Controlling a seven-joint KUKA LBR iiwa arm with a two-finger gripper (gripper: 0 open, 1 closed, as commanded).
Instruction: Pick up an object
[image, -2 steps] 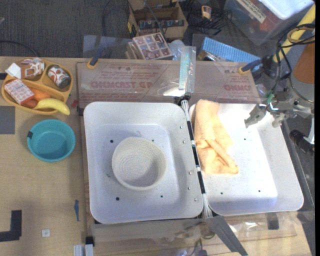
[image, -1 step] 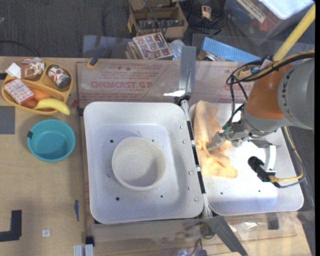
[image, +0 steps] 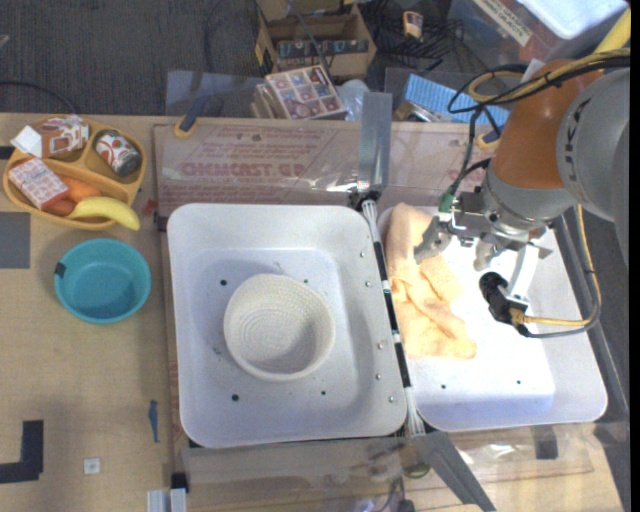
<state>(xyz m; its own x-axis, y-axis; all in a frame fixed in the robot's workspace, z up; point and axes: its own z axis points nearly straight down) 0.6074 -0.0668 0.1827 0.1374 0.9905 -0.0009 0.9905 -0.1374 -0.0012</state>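
gripper hangs over the right bin, can't tell its opening or any hold. cloth lies just below-left of it; bowl well left.

Grey arm with orange band, black cables trailing.

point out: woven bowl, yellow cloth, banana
woven bowl (image: 278, 324), camera view, centre of its hollow, in the left bin.
yellow cloth (image: 432, 310), camera view, middle of the crumpled fabric, in the right bin.
banana (image: 103, 210), camera view, mid-length of the fruit.
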